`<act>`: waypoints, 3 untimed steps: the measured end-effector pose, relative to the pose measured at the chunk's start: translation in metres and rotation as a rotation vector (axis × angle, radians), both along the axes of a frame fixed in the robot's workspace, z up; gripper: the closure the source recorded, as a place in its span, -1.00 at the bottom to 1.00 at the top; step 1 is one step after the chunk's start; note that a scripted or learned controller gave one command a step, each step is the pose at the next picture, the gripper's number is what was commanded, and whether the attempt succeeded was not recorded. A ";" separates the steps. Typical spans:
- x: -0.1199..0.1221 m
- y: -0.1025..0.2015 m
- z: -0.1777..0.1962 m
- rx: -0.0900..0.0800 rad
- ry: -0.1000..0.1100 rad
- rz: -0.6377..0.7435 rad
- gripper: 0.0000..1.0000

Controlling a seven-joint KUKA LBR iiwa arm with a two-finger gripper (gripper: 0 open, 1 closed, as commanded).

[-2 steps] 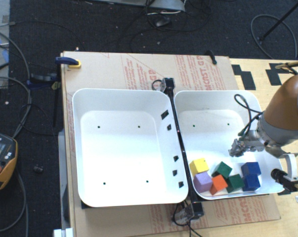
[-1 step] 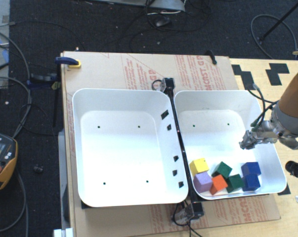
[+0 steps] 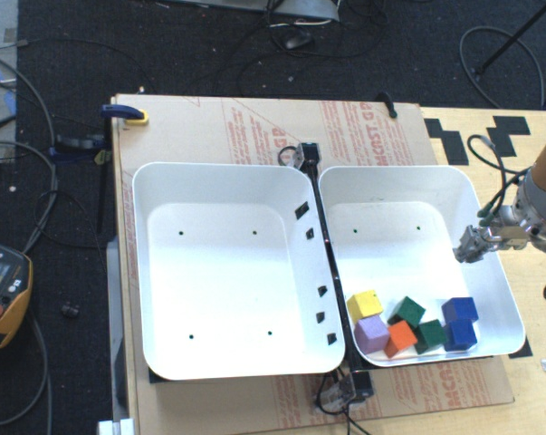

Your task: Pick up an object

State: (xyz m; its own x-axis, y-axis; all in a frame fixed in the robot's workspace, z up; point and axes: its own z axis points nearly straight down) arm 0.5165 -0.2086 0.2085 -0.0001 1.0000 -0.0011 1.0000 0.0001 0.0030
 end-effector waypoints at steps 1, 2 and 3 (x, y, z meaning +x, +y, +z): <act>-0.008 -0.005 0.048 0.000 -0.001 0.000 1.00; 0.000 0.056 0.049 0.002 0.003 0.005 1.00; 0.008 0.109 0.034 0.002 0.004 0.005 1.00</act>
State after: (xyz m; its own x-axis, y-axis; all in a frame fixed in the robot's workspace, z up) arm 0.5247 -0.0999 0.2426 -0.0050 1.0000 0.0012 1.0000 0.0050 -0.0012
